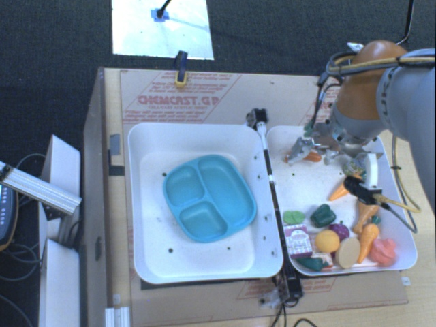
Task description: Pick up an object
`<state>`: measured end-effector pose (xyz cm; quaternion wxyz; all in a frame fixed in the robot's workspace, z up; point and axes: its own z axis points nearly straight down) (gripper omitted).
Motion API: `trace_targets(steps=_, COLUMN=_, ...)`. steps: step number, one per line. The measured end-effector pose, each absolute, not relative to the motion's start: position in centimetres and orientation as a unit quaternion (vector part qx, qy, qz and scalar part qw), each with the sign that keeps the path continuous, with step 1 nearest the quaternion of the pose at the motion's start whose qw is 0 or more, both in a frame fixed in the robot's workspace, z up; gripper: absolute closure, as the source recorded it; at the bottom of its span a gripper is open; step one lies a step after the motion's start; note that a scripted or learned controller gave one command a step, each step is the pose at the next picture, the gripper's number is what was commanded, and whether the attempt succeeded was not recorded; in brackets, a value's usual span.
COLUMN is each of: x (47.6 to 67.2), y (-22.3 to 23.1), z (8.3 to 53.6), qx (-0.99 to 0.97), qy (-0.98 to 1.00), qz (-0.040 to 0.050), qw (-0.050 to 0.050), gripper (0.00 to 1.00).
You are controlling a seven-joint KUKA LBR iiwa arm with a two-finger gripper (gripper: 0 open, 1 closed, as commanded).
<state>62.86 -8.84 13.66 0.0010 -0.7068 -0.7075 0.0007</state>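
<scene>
The grey arm's pincer [310, 152] hung low over the far left corner of the right bin [300, 186], reaching in from the right side of the bench [177, 101]. A small orange piece [313, 157] lay directly at its tip, so close that contact could not be judged. How wide the pincer stood, and whether it gripped the piece, could not be told from the camera's angle.

The other toy foods were crowded toward the near end of the same bin. An orange wedge [338, 193] lay apart from them, toward the bin's middle. Nearer the camera sat a green leaf [294, 217] and a dark green pepper [323, 215], with a yellow lemon [327, 241] just beside a purple piece [340, 231]. A pink-and-white box [298, 238] rested against the bin's left wall. Two carrots [368, 234] stood along the right side, next to a pale round slice [349, 253] and a pink lump [383, 251] in the near right corner.

In the left bin [139, 182], a blue divided plate [209, 197] lay alone near the centre, well apart from the arm.
</scene>
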Motion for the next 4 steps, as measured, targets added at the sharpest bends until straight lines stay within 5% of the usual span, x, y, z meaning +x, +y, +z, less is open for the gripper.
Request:
trace_targets(steps=1, x=63.1, y=-8.9, z=14.9, qx=-0.706, qy=-0.708, qz=-0.0014, qw=-0.002, gripper=1.0)
trace_targets(steps=2, x=65.9, y=-11.4, z=12.5, qx=-0.707, qy=-0.707, qz=-0.0004, qw=-0.001, gripper=1.0)
trace_targets(steps=3, x=62.4, y=-12.6, z=10.4, qx=-0.707, qy=-0.708, qz=-0.0002, qw=0.0, gripper=1.0)
trace_targets(steps=4, x=58.5, y=-19.4, z=18.1, qx=-0.707, qy=-0.707, qz=-0.0005, qw=-0.003, gripper=1.0)
